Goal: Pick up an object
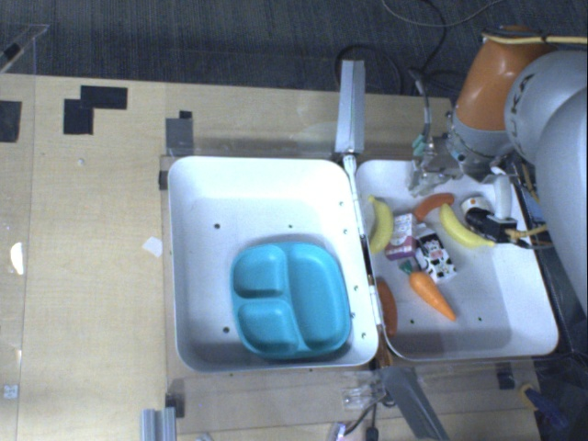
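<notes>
My arm: grey with an orange band, reaching in from the right edge of the frame and filling the upper right corner.
My pincer: a metal two-finger gripper, over the upper left part of the right-hand shallow white plastic bin, near its top rim.
State of my pincer: I cannot tell; the view is too blurred and slanted there to judge, and I see nothing held.
Reddish sausage-shaped toy: just below my pincer, lying at a slant; whether it touches me I cannot tell.
Curved yellow plastic banana: right of centre in the right bin, one end close to the reddish toy.
Second yellow banana: along the left wall of the right bin, nearly upright in the frame.
Small purple and white packet: just beside that second banana, on its right.
Small black and white block: centre of the right bin, just above the carrot.
Orange plastic carrot: lower centre of the right bin, tip pointing to the lower right.
Dark red oblong toy: against the left wall, lower part of the right bin.
Left-hand shallow white bin: centre of the frame, holding a turquoise three-compartment plastic tray in its lower right part.
</notes>
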You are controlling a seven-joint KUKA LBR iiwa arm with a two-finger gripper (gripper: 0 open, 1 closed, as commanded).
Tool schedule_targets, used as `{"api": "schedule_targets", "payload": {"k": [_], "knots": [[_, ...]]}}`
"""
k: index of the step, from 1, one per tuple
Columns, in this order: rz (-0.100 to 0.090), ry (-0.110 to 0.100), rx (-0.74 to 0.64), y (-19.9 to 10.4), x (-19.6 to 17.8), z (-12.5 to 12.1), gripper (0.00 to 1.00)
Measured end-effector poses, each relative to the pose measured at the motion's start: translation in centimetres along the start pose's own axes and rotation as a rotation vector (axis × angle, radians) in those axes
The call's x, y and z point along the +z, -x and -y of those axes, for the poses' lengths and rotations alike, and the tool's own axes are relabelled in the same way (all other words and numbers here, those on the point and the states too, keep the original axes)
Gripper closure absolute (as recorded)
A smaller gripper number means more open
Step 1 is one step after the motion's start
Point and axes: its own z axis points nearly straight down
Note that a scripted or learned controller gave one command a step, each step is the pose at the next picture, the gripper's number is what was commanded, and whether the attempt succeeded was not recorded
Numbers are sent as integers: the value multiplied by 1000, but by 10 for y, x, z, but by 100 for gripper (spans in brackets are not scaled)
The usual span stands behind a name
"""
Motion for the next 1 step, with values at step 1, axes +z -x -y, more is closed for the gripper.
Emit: {"api": "schedule_targets", "payload": {"k": [1], "knots": [[0, -3, 342, 16, -104, 65, 100]]}}
